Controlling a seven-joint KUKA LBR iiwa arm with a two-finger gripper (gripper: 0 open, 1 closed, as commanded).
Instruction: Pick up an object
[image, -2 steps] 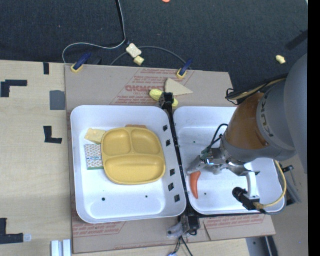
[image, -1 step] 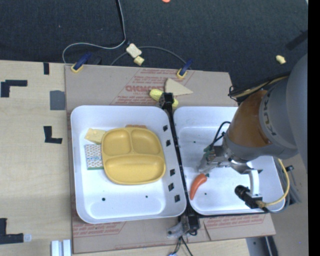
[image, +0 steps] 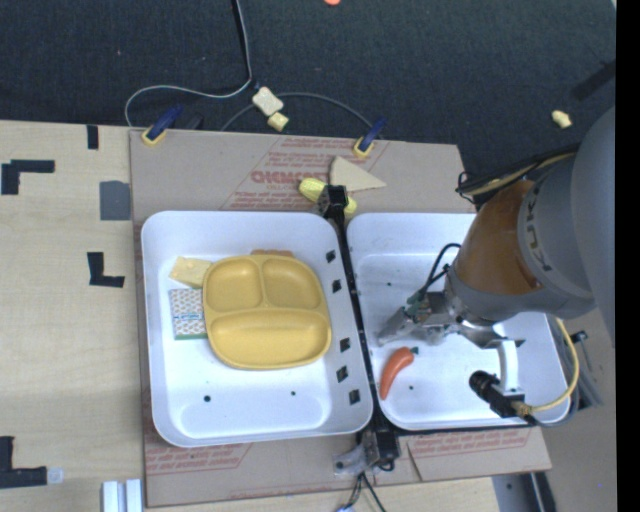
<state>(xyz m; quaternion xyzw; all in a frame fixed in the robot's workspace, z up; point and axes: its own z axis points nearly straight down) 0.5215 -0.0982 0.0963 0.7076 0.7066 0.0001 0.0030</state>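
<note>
Gripper (image: 400, 325) low inside right bin (image: 545, 390), near its left wall, just above and beside orange carrot-shaped toy (image: 396, 368). Finger state impossible to tell: dark metal parts blurred together, largely covered by wrist and cabling. Nothing seen clamped between fingers. Carrot-shaped toy lying on bin floor, tilted, green tip toward gripper; contact with gripper not determinable.

Arm (image: 520, 250) entering from right, orange band above wrist, grey upper body cut off at frame edge. Covers much of right bin's upper half. Black fitting with yellow cable (image: 500, 392) over bin's lower right part.

Left bin (image: 175, 405) holding yellow divided tray (image: 268, 310), three compartments, lying flat near centre. Pale yellow flat piece (image: 188, 268) and small patterned card-like piece (image: 186, 312) partly tucked under tray's left edge; identity of both unclear.

Both bins resting on cardboard sheet (image: 420, 160), red print too small to read. Beyond bins, at divider's far end, yellow object (image: 313, 187) and tan wedge-shaped piece (image: 355, 176) on cardboard. Blue-and-yellow clamps (image: 160, 127) at sheet's far edge, cable running behind.
</note>
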